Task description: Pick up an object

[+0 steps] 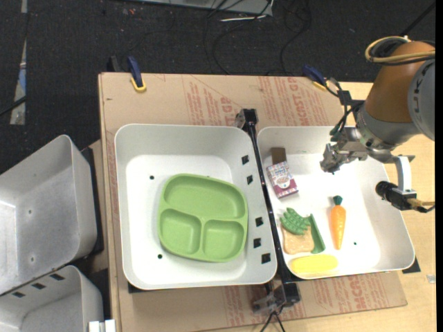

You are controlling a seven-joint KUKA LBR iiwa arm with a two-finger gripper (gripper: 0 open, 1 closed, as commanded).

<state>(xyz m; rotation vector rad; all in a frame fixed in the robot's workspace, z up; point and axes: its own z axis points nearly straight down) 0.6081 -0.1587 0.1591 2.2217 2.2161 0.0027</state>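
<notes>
matt green plate (203,217), likely plastic; glossy white bins (131,185).

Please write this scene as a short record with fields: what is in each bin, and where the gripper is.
left bin: one green divided plate, lying flat
right bin: small carton near the divider; carrot; green leafy piece on a toast slice; yellow piece at the front wall
gripper: above the back part of the right bin, apart from all items
object held: none visible
</notes>
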